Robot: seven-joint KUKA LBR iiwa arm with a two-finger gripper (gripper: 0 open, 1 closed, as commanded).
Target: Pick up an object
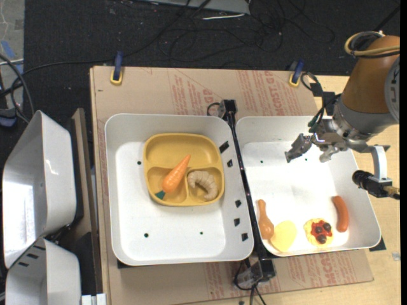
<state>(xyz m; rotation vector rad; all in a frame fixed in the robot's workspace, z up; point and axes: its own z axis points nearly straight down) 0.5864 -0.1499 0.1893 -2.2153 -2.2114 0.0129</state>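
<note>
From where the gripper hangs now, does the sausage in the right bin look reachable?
Probably yes. The gripper hangs over the right bin, and the sausage lies apart from the other food with nothing over it.

Robotics lab — clamped board [191, 84], white bins [121, 170], loose cables [191, 30] on dark floor — toy food.

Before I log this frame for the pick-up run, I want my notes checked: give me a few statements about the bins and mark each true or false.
1. The carrot lies in the yellow divided plate. True.
2. The plate sits in the right bin. False: it sits in the left bin.
3. The end effector holds the sausage. False: the sausage lies in the right bin, apart from it, and nothing is between its fingers.
4. The shrimp shares the plate with the carrot. True.
5. The drumstick lies near the right bin's left wall. True.
</note>
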